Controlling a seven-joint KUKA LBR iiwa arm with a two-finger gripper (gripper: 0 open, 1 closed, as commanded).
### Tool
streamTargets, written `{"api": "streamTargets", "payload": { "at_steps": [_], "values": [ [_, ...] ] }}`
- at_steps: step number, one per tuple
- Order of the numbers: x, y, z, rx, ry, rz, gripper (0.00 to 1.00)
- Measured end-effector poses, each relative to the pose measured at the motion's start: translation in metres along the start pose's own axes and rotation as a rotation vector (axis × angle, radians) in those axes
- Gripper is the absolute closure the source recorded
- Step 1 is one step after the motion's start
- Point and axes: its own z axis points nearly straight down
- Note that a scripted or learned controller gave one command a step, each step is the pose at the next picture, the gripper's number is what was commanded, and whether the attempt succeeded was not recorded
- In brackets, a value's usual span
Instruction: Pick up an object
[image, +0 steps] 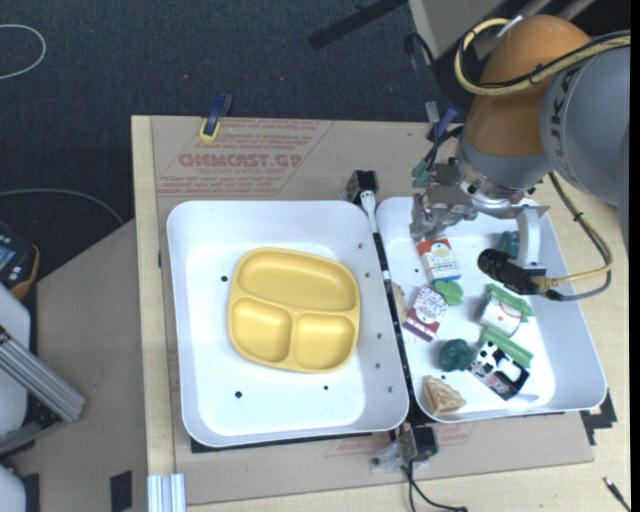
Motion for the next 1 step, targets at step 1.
{"api": "streamTargets", "payload": {
  "at_steps": [1],
  "values": [
    [-0.0011,0.0083,-0.0165,-0.006,-0.001,-0.001,1.00]
  ]
}}
